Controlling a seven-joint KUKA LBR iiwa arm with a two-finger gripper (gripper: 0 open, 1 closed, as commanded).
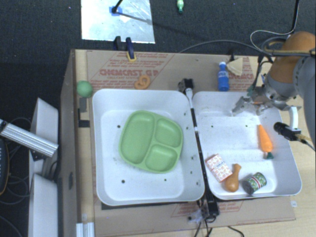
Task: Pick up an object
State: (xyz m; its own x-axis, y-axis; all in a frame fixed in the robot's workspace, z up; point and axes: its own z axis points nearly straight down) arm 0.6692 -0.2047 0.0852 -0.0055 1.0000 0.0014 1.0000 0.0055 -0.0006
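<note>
So the arm (291, 65) came in from the right side, and its gripper (254, 102) hung over the back part of the right bin (232, 132), up near the rim. Its fingers (240, 105) were spread pretty wide with nothing between them.

Using the right bin as the reference: the orange carrot (265, 139) lay along its right side, near the gripper but not touching it. Down at the front edge there was a little cluster, a small patterned box (218, 167), a toy chicken drumstick (233, 177) just beside it, and a green-labelled can (254, 182) lying on its side right next to that.

The left bin (111, 132) sat flush against the right bin, and it had a green divided plate (150, 141) lying flat in its middle.

Behind the right bin, on the worktop (163, 68), stood a blue bottle (223, 76). A green ball (84, 88) sat off past the left bin's far corner.
</note>
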